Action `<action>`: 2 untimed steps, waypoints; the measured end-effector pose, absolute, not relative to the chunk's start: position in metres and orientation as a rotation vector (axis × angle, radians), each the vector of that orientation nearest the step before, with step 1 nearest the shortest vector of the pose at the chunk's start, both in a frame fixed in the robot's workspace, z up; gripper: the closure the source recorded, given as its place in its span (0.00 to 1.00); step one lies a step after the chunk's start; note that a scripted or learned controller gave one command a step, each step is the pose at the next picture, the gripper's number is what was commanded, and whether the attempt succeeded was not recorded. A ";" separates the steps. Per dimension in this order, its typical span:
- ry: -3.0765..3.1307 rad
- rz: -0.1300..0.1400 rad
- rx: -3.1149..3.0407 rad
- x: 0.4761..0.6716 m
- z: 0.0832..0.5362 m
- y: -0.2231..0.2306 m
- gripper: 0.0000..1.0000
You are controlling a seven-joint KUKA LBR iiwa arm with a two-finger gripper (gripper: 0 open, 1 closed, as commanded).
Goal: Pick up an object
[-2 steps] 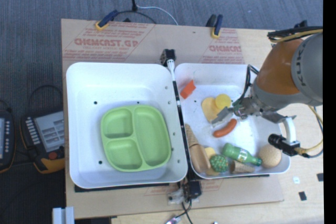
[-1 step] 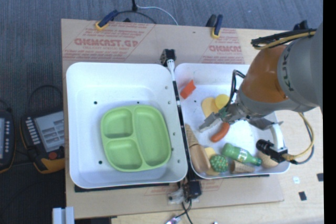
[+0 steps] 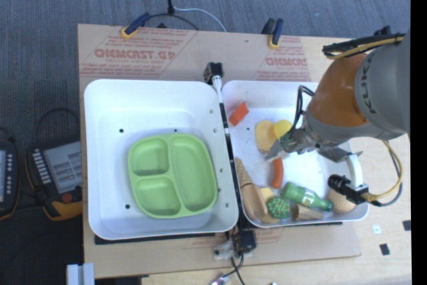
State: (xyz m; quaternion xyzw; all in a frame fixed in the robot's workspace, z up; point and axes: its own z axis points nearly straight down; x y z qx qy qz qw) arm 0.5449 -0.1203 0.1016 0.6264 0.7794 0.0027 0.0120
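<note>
Two shallow white bins [image 3: 107,110] sat side by side on the desk [image 3: 133,53], whose top was a sheet of printed cardboard. The left bin held one light green plate [image 3: 173,175], smooth plastic with rounded corners and three compartments. The right bin [image 3: 267,93] held the toy food, all right of the plate: one small orange wedge [image 3: 238,113] near the bin's far wall, one pale yellow round piece [image 3: 266,135], one slim orange carrot-like stick [image 3: 277,173], one glossy green bottle [image 3: 305,197] lying on its side, one bumpy green berry-like lump [image 3: 278,207], and one tan, bread-coloured loaf [image 3: 251,195] against the near left wall. The claw [image 3: 288,143] hung low in the right bin, just beside the yellow piece and above the orange stick; whether it was open or closed I could not tell
</note>
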 end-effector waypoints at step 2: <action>2.603 0.007 1.711 0.518 0.091 -0.107 0.00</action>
